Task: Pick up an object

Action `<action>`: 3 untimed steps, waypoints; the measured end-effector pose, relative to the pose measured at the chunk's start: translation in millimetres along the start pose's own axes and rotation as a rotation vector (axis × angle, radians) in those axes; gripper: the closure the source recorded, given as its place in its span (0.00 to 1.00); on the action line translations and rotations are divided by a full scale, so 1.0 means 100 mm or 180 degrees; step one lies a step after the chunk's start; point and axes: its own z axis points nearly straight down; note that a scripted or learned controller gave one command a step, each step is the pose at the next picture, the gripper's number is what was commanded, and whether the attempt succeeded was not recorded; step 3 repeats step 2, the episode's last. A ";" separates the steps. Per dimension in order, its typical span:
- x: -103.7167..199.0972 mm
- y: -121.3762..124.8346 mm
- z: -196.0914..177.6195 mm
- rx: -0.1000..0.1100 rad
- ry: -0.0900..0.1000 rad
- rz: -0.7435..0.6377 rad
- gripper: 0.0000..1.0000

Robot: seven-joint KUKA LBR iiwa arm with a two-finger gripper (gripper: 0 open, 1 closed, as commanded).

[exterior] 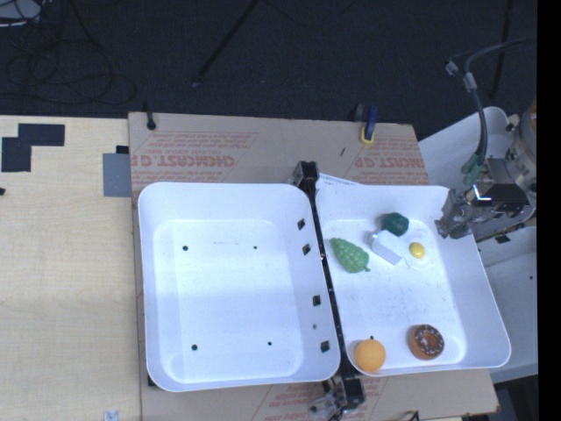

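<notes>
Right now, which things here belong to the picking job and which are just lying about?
Job: tool, green leafy toy, dark green piece, white block, egg, orange, doughnut, right bin.
Lying about: left bin, blue clamp, cardboard sheet.

Smooth white plastic bins (228,305), matt brown cardboard (263,152), pale wood-look bench (61,279), green toy (349,255) perhaps rubbery
</notes>
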 end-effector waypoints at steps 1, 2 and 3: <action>-0.41 -0.01 0.70 0.0012 -0.0002 0.0023 1.00; -1.14 -0.03 1.86 0.0033 0.0002 0.0034 1.00; -1.14 -0.03 1.86 0.0033 0.0002 0.0034 1.00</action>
